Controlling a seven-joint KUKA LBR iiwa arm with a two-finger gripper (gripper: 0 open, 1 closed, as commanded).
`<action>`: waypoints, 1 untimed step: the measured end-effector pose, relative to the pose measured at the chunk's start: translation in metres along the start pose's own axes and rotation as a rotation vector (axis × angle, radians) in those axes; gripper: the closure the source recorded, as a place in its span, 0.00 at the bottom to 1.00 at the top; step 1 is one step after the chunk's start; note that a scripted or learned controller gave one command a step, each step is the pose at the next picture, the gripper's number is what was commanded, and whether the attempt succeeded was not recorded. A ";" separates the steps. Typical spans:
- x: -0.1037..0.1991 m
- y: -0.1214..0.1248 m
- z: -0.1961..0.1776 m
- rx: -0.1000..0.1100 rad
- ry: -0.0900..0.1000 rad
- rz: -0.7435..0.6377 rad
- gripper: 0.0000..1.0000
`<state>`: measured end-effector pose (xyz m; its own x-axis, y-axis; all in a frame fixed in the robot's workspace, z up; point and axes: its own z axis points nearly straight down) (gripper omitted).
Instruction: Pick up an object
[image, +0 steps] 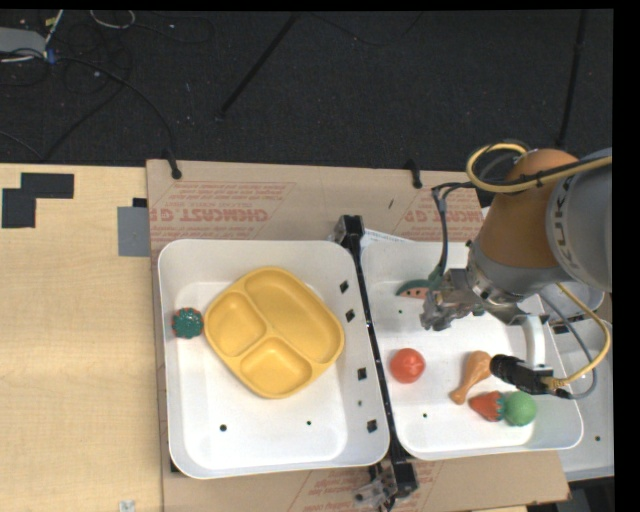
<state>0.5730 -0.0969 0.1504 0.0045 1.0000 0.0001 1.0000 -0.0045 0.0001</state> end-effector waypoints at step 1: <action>0.004 -0.005 -0.045 -0.001 0.000 -0.005 1.00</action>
